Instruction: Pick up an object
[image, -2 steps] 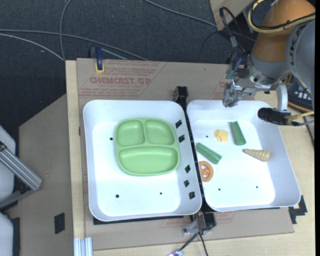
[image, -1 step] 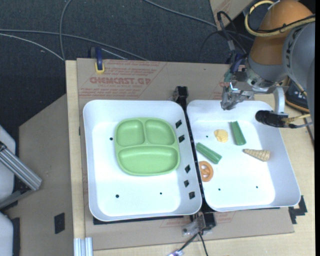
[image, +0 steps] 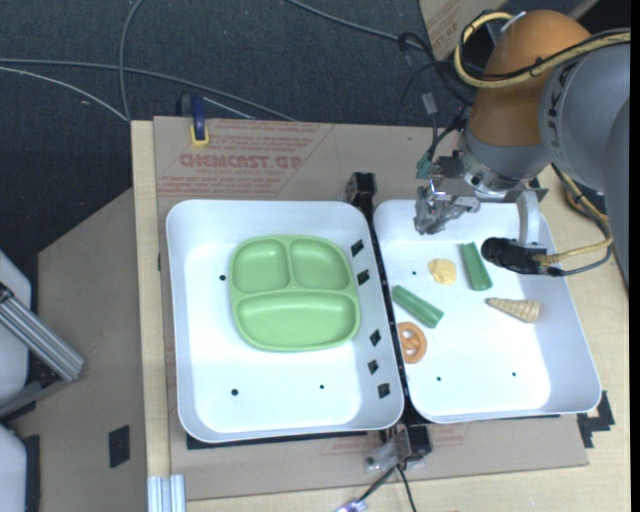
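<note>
My gripper (image: 432, 222) hangs over the far left part of the right bin (image: 520, 395), with nothing visibly between its fingers. Just below it lies a small yellow piece (image: 442, 270). To that piece's right is a dark green stick (image: 475, 266), lying roughly upright in the view. A second green stick (image: 416, 305) lies slanted near the bin's left wall. An orange pretzel (image: 411, 341) rests below it. A pale cone (image: 516, 309) lies toward the right side of the bin.
The left bin (image: 200, 390) holds a green divided plate (image: 294, 292). Black clips run along the wall between the two bins. The grey arm with its orange band (image: 520, 80) comes in from the upper right.
</note>
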